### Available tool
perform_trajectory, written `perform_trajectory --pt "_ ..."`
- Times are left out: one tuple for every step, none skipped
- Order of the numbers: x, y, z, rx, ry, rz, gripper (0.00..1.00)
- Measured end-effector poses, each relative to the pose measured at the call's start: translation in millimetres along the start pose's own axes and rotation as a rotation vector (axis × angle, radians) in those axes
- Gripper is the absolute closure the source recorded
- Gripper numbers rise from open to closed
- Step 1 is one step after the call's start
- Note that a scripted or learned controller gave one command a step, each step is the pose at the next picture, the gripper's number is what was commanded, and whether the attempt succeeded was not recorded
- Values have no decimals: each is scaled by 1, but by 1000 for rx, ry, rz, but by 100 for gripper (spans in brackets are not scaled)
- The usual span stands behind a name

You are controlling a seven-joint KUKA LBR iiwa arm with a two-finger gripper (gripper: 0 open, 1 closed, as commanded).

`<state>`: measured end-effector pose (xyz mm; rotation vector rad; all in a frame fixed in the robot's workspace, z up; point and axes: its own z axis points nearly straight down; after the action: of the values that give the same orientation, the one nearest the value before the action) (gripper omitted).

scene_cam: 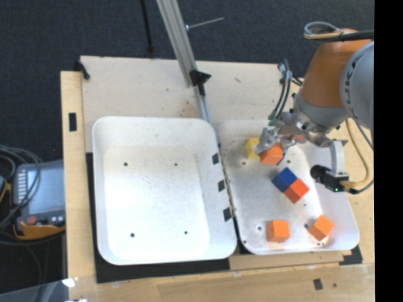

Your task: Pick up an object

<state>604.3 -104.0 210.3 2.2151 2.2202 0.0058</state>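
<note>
1. The grey KUKA arm (334, 74), with its orange band, comes in from the upper right of the frame and bends down over the upper part of the right white bin (252, 187).
2. The gripper (277, 142) sits low over that bin, just right of the bin's upper-left corner.
3. An orange block (272, 155) lies directly under the gripper, its top edge meeting the metal of the hand; whether the block is pinched or merely beneath the hand cannot be told from this angle, and how wide the hand is spread cannot be told either.
4. A yellow block (252, 148) lies just left of the orange one, touching or nearly touching it.
5. Lower and to the right, near the bin's middle, a blue block (284, 178) rests against a red-orange block (297, 190), the two set corner to corner on a diagonal.
6. Along the bin's lower edge sit two more orange cubes, well apart from the gripper: one at lower centre (278, 230) and one at lower right (322, 227).
7. The left white bin (157, 190) fills the centre left of the frame, beside the right bin.
8. A slanted aluminium rail (178, 33) runs from the top centre down to the gap between the bins.
</note>
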Motion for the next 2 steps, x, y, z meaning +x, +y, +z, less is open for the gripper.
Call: perform_trajectory --pt "53 0 4 7 2 -4 100" --pt "99 13 2 6 3 -5 100"
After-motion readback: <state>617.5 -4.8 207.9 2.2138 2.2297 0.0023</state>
